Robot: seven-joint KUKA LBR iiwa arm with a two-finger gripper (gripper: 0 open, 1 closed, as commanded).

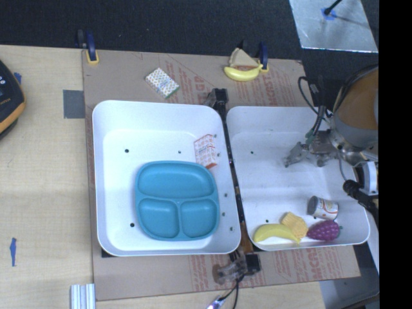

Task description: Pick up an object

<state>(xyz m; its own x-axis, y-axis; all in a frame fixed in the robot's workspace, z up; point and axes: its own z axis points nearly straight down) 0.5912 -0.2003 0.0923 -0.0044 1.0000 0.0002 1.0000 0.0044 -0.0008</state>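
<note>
My gripper (304, 162) hangs over the upper right part of the right bin (257, 124), open, with bare white floor under it and nothing between its fingers. Along that bin's front edge lie a banana (273, 234), a yellow block (295, 224), a purple bunch of grapes (324, 230) and a small can (324, 208) on its side. They sit well in front of the gripper and apart from it. The left bin (112, 124) holds a blue divided plate (177, 199) and a small red-and-white carton (206, 150) by its right wall.
Outside the bins, on the cardboard behind them, lie a second banana with a wedge-shaped piece (243, 68) and a small patterned packet (161, 82). A yellow-and-black device (8, 98) sits at the far left edge. Cables run down the arm (357, 108) at the right.
</note>
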